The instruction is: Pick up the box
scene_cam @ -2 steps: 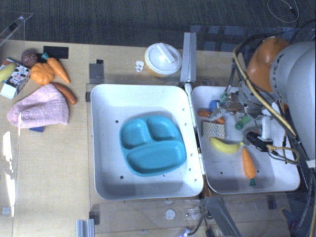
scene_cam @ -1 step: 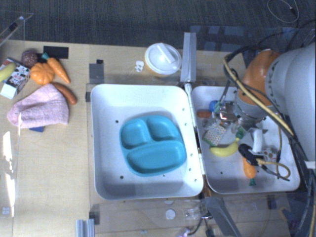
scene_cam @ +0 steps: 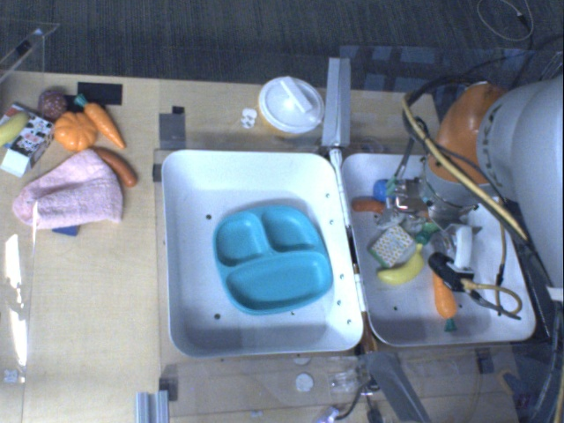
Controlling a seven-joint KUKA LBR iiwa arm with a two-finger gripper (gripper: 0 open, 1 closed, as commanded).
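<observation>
Gripper (scene_cam: 404, 203): metallic, hangs over the upper middle of the right bin (scene_cam: 520, 329), under a grey arm with an orange band. Open or clenched: cannot tell, since wrist hardware and cables crowd the tip. Nothing visibly held.

Box (scene_cam: 391, 245): small, pale, with a fine checked print. Lies on the floor of the right bin, left of its centre, turned at a slant to the bin's walls. Sits just beside the gripper, on the side toward the bin's front wall; whether touching or apart, cannot tell.

Probably light, thin-walled card: stiff enough across its flat faces, easy to dent at the corners, perhaps a little slick where printed. Best taken across two opposite flat sides, with the wrist turned to match the slant and only moderate squeeze.

Crowded on the side toward the bin's front wall by a yellow banana (scene_cam: 401, 271), touching the box or nearly so, which could snag a descending tip. Toward the bin's middle, a small green piece (scene_cam: 427, 232) just beside the box. Nearer the bin's back-left corner, a reddish toy (scene_cam: 366, 205) and a blue one (scene_cam: 381, 188). Toward the front wall, right of centre, an orange carrot (scene_cam: 443, 298).

Just left of the right bin, touching its wall: the left bin (scene_cam: 181, 263), with a blue divided plate (scene_cam: 273, 258).
</observation>
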